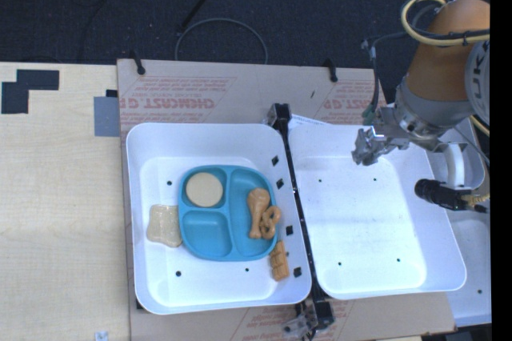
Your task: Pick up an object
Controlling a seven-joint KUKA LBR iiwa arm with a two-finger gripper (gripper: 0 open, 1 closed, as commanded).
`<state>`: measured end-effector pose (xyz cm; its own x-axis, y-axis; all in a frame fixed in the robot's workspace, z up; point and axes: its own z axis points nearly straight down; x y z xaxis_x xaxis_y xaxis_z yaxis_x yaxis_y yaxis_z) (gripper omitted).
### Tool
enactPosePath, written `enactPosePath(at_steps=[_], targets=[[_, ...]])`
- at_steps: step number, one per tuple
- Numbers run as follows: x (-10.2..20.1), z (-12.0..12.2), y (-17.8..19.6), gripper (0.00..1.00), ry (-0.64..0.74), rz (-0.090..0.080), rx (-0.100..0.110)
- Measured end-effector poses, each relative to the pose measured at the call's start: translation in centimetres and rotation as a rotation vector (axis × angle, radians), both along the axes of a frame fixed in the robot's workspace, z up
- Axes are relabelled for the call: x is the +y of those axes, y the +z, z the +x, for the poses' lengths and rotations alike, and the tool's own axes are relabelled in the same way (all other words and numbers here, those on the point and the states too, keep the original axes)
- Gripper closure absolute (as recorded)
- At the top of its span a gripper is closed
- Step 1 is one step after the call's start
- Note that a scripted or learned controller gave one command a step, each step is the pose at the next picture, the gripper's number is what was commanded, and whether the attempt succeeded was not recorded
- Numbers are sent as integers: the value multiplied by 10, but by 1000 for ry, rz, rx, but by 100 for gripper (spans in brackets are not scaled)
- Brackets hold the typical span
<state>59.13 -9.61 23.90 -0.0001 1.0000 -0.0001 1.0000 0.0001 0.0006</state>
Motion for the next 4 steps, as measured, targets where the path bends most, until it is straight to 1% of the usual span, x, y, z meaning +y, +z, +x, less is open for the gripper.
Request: enactPosePath(at_steps=[1,2,3,4], targets=[[53,-15,-14,100,4,2,6],[103,-19,-18,100,2,1,5],[146,-27,-13,100,3,1,5],[197,-44,-23,100,4,1,7]])
